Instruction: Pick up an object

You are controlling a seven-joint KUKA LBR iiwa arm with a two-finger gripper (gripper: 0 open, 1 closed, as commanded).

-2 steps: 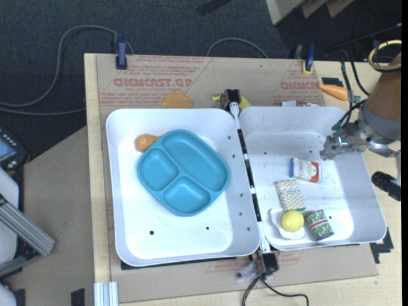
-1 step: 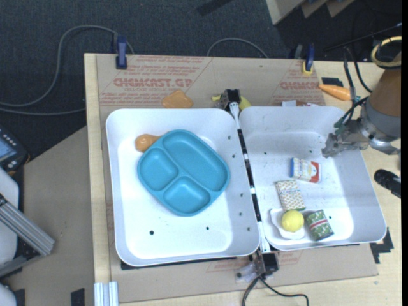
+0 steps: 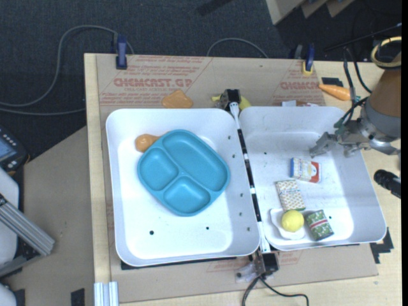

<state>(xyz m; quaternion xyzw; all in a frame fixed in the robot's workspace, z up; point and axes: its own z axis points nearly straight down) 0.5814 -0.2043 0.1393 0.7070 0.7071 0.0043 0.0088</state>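
The likeliest targets sit in the right bin point(image 3: 357, 231), lower right of the frame: a small red, white and blue packet point(image 3: 304, 169) at mid-bin, a patterned packet point(image 3: 290, 194) just below it, then a yellow ball point(image 3: 292, 220) beside a green packet point(image 3: 318, 225) near the bottom edge. The gripper point(image 3: 326, 144) hovers at the right of the frame, over the bin's upper part, its tips up and to the right of the red, white and blue packet — nothing sits between its fingers, and whether they are spread or closed cannot be made out. This looks like the approach step. The next move calls for shifting left and down over the packet, then descending. A blue divided plate point(image 3: 183, 171) fills much of the left bin point(image 3: 127, 228), an orange object point(image 3: 145, 142) at its upper-left edge.
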